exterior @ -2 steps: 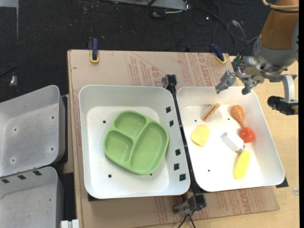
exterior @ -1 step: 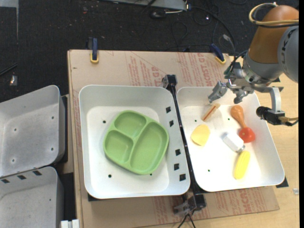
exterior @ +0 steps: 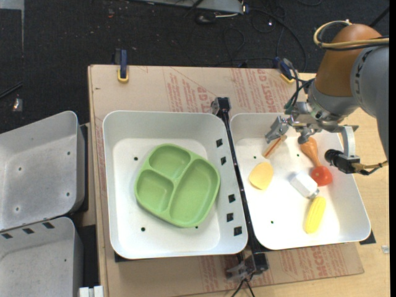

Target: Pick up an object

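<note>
Camera view, slanted down on two white bins side by side on a cardboard-topped bench. Grey arm [exterior: 365,67] with orange band reaching in from the right, wrist over the far edge of the right bin [exterior: 346,228]. Gripper [exterior: 296,127] low over that bin's back part, metal fingers [exterior: 276,130] spread, apparently open, though blurred and partly hidden by the wrist. Nothing seen clamped between them. Thin orange stick [exterior: 271,147] just below the nearer fingertip, close to it or touching; cannot tell which. Orange carrot [exterior: 310,150] just beside the gripper, slanting toward a red tomato [exterior: 322,176]. Yellow rounded piece [exterior: 261,176] nearer the divider, apart from the gripper. White block [exterior: 304,184] and yellow corn cob [exterior: 315,215] toward the near side of the same bin. Green divided plate [exterior: 178,184] alone in the left bin [exterior: 117,166], well apart from the gripper.
</note>
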`<state>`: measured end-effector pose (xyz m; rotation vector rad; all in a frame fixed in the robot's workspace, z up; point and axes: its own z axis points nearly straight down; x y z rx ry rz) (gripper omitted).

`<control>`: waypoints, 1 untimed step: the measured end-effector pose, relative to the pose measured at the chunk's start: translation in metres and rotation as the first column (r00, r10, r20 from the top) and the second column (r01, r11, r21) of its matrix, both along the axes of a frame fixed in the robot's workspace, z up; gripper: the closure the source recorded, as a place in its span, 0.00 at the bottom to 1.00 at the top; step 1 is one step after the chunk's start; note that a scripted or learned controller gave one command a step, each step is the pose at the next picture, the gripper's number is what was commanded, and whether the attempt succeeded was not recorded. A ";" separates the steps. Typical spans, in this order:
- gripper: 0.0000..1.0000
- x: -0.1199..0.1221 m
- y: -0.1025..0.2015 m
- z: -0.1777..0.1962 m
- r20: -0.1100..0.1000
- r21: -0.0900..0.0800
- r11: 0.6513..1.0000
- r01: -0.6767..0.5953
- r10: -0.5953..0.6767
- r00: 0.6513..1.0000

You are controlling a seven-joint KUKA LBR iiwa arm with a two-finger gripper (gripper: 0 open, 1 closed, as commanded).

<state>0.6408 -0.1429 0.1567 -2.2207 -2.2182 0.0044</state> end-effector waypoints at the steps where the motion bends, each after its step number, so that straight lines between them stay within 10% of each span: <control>1: 0.00 0.008 0.005 -0.057 0.000 0.000 1.000 -0.004 0.004 1.000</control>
